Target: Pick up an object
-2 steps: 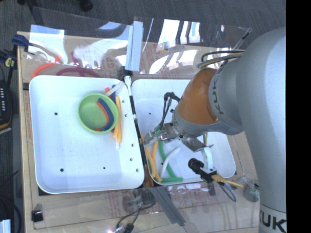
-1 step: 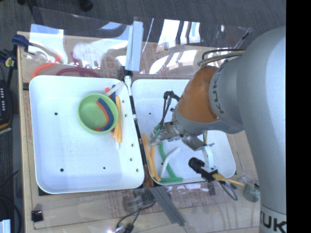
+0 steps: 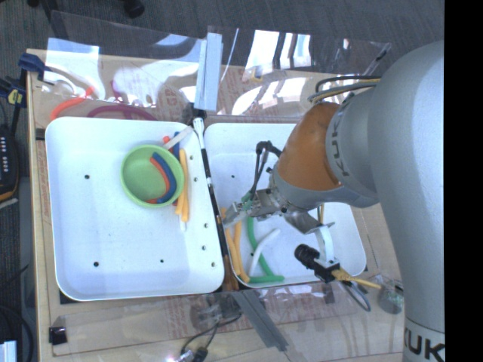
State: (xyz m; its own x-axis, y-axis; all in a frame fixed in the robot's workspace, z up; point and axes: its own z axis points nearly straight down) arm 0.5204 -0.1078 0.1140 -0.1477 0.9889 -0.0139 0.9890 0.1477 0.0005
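Gripper (image 3: 253, 206) low in right bin (image 3: 226, 145) near white tube (image 3: 264, 249), width impossible to tell, green bowl (image 3: 143, 178) in left bin (image 3: 90, 225).

The left bin (image 3: 106, 240) had a bare floor in its lower half and along its left side; only a green bowl (image 3: 143, 178), with yellow sticks (image 3: 183, 199) just beside it, stood near the upper right. In the right bin (image 3: 230, 153) the arm (image 3: 385, 142) hung over the middle, white and green tubes (image 3: 260, 258) crowded the lower left, and the upper left corner was free.
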